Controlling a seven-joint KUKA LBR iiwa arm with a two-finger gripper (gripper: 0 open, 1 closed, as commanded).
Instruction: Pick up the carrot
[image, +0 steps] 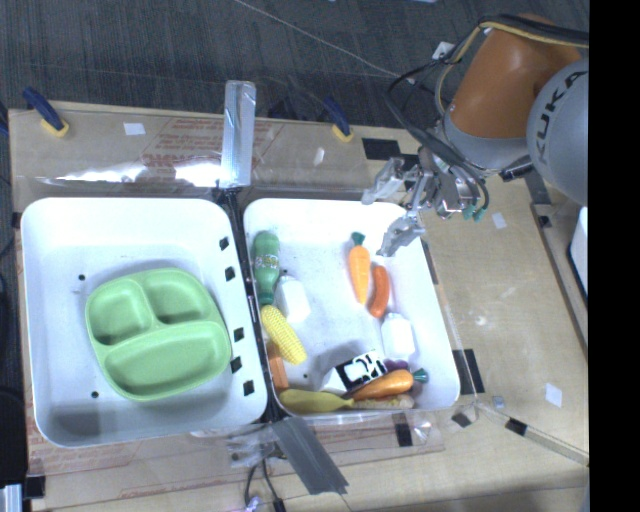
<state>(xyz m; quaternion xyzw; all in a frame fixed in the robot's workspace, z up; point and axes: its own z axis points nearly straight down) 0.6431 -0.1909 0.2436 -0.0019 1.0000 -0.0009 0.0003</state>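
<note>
An orange carrot (358, 270) with a green top lies in the right bin (320, 225), toward its far right, pointing down the view. A reddish sausage (379, 290) lies right beside it. My gripper (393, 213) hangs over the bin's far right corner, just up and right of the carrot's green end. Its fingers (399, 237) stand open with nothing between them. A second orange, carrot-like piece (388, 384) with a green tip lies at the bin's near edge.
Also in the right bin are a green bottle (265, 262), a corn cob (283, 334), a banana (312, 401), white blocks (398, 335) and a black-and-white box (360, 370). The left bin (50, 240) holds a green divided plate (155, 330).
</note>
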